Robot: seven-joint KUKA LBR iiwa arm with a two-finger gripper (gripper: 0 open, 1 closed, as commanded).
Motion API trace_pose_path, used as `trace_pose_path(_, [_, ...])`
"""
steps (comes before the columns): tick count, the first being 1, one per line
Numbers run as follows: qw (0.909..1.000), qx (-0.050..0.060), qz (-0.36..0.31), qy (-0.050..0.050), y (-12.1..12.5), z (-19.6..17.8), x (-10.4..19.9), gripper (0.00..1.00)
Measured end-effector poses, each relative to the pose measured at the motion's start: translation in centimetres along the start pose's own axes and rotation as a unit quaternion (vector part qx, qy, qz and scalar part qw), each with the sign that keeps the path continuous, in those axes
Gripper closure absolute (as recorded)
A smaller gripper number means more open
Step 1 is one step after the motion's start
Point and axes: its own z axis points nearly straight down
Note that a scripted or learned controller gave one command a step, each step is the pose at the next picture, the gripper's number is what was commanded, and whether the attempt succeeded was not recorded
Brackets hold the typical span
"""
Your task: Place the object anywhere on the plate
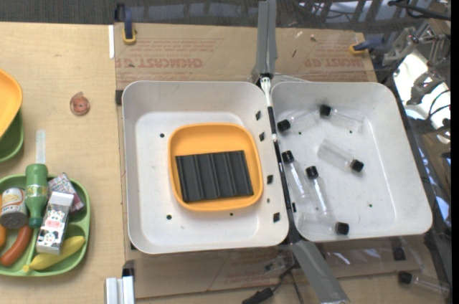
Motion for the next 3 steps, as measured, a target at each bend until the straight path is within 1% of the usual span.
trace_pose_path(1, [0.9909, -0.001, -0.135, 0.000, -0.1, 4.6, -0.6, 0.00])
trace_pose_path(2, [0.9632, 0.000, -0.269, -0.001, -0.1, 3.0, -0.6, 0.00])
trace_pose_path(3, [0.9064, -0.001, -0.422, -0.001, -0.1, -4.1, -0.6, 0.00])
